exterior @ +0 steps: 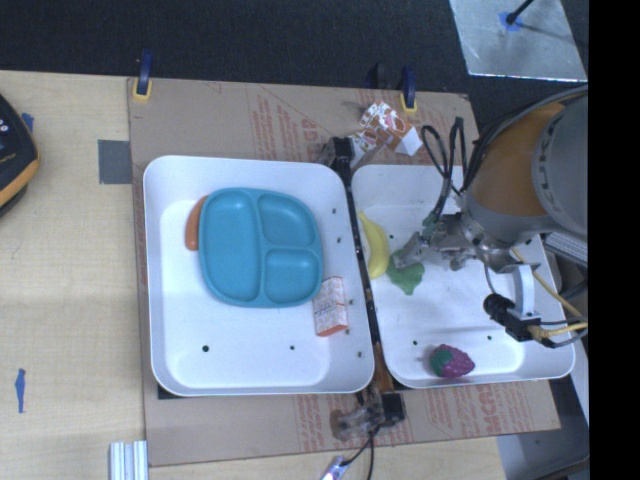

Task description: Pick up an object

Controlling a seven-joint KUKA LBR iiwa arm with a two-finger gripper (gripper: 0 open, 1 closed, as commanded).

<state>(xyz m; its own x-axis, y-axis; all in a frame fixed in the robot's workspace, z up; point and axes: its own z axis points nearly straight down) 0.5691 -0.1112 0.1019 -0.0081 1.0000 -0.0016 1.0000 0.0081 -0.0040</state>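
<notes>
In the right bin (pixel 470 373) lie a yellow banana-like piece (pixel 376 246) against the left wall, a green object (pixel 407 278) beside it, and a purple-pink object (pixel 451 361) near the front edge. My gripper (pixel 410 257) hangs low over the right bin, right above the green object and just right of the yellow piece. The left bin (pixel 170 268) holds a blue divided plate (pixel 262 246), an orange piece (pixel 192 226) tucked under the plate's left rim, and a small printed packet (pixel 331 306).
A crumpled wrapper (pixel 385 128) lies behind the right bin. The arm's grey body and cables (pixel 520 193) cover the right bin's far right part. A black and yellow device (pixel 12 158) sits at the bench's left edge.
</notes>
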